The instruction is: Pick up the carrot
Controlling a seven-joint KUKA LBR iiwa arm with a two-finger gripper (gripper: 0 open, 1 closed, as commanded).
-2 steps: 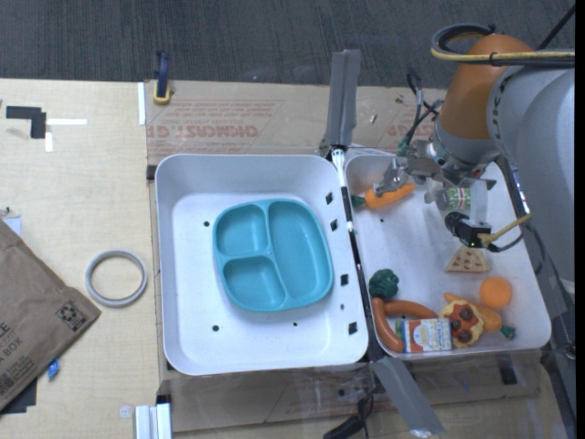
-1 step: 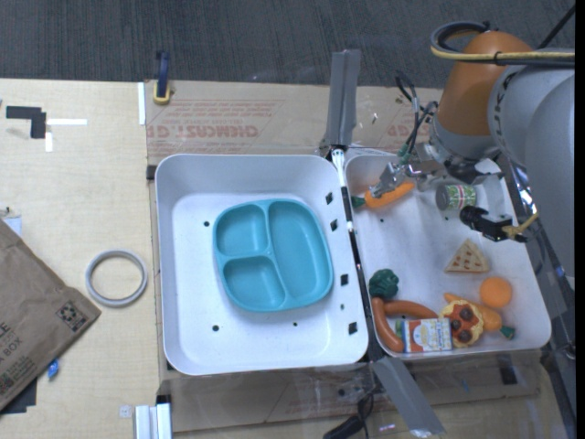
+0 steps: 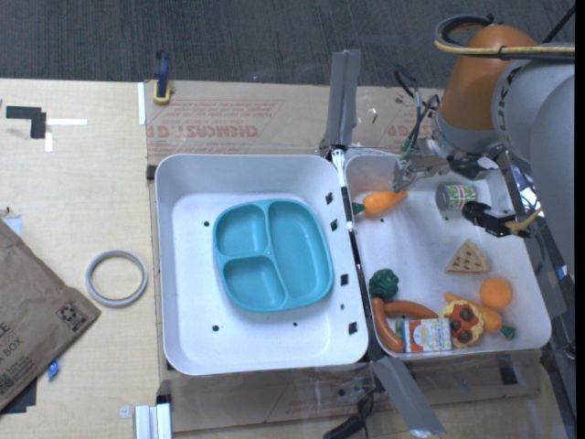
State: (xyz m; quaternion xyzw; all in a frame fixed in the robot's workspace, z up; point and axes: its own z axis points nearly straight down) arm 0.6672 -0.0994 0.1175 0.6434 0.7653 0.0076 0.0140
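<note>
The carrot (image 3: 382, 201), orange with a green leafy end pointing left, is in the far left corner of the right bin (image 3: 539, 282). It is tilted, with its thick right end raised. My gripper (image 3: 402, 181) comes down from the right onto that raised end. The fingers (image 3: 399, 174) are shut on the carrot's tip. The grey arm with its orange band (image 3: 480, 71) rises behind, over the bin's far right corner.
Also in the right bin are a small can (image 3: 455, 195), a pizza wedge (image 3: 467, 258), an orange (image 3: 495, 293), broccoli (image 3: 383, 283), a sausage (image 3: 402, 311) and a juice carton (image 3: 428, 335). The left bin (image 3: 174, 245) holds a teal divided plate (image 3: 272, 252). A tape ring (image 3: 116, 275) lies on the bench.
</note>
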